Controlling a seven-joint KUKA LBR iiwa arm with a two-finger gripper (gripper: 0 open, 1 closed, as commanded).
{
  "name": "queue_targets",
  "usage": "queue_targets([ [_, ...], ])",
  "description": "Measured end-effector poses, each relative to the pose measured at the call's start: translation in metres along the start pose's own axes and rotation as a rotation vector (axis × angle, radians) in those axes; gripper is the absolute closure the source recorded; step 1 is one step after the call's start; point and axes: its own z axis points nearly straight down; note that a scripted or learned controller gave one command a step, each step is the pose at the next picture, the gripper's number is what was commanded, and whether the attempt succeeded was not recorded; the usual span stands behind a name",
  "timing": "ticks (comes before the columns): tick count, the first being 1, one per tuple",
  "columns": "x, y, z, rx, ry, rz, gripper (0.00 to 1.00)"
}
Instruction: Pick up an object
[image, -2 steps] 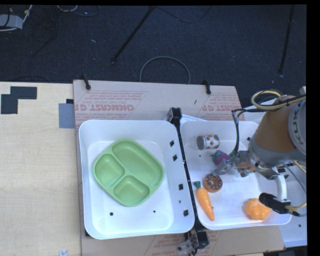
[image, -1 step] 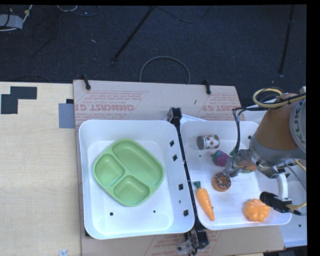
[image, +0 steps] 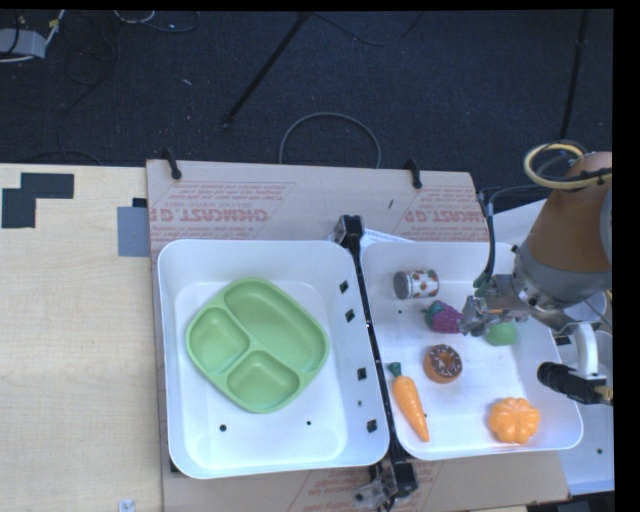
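- Nearest the camera, the arm (image: 565, 240) is seen reaching in over the right bin (image: 560, 435).
- Both bins are set side by side; the left bin (image: 190, 440) bears a green tray (image: 256, 343).
- Carrot (image: 410, 402), pumpkin (image: 514, 420), donut (image: 442, 363), can (image: 416, 284) and purple toy (image: 443, 317) are spread in the right bin.
- The gripper (image: 484, 316) is lowered between purple toy and green ball (image: 502, 333); whether it is open or closed cannot be told.

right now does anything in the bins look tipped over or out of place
The small can in the right bin lies on its side rather than standing. The carrot, donut and pumpkin lie loose but apart. The green tray sits flat, at a slant, in the left bin.
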Motion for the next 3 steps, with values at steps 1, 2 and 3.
queue_targets([
  [1, 0.005, -0.002, -0.044, 0.001, 0.0, 0.0, 1.0],
  [2, -0.004, -0.002, -0.105, -0.001, -0.001, 0.001, 1.0],
  [3, 0.051, 0.003, -0.085, 0.007, 0.003, -0.003, 1.0],
])
